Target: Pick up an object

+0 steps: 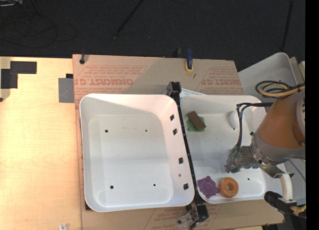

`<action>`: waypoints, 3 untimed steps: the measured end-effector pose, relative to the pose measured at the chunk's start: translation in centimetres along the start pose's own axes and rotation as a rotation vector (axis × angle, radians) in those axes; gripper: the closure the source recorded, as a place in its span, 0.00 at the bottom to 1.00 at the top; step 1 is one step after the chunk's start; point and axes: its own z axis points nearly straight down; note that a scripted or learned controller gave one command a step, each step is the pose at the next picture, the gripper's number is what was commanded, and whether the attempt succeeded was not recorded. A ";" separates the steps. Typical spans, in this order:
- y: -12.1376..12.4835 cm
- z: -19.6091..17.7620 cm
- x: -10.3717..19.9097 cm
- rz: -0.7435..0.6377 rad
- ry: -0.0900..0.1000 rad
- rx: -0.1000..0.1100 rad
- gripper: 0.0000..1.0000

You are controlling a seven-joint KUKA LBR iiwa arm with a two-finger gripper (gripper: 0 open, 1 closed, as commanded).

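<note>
The arm point(281, 124) enters from the right, its orange band over the right bin point(214, 144). The gripper point(238, 162) sits low inside that bin, near its middle right. It reads as a dark grey cluster against the white floor, and whether the fingers are spread or closed cannot be told from here. Nothing can be made out between them.

Objects in the right bin, counted: three. One orange ring point(229, 187) lies on the bin floor near the front edge, just below and slightly left of the gripper, apart from it. One purple piece point(207, 186) lies just beside the ring on its left, close to the divider where the two bins meet. One brown block point(196, 120) rests on a green patch point(198, 126) toward the back left of the bin, well apart from the gripper.

The left bin point(129, 149) is the second of two white bins, side by side on cardboard sheeting point(149, 77), which lies on the wooden table point(35, 154). A small blue and yellow clamp point(189, 60) stands at the far edge of the cardboard
</note>
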 end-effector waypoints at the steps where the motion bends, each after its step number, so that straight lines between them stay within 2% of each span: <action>1: 0.0 -0.9 -0.1 0.004 0.000 0.001 1.00; 2: 3.6 -6.1 5.8 -0.024 -0.002 -0.010 1.00; 3: 3.4 -20.0 9.9 -0.026 -0.003 -0.016 1.00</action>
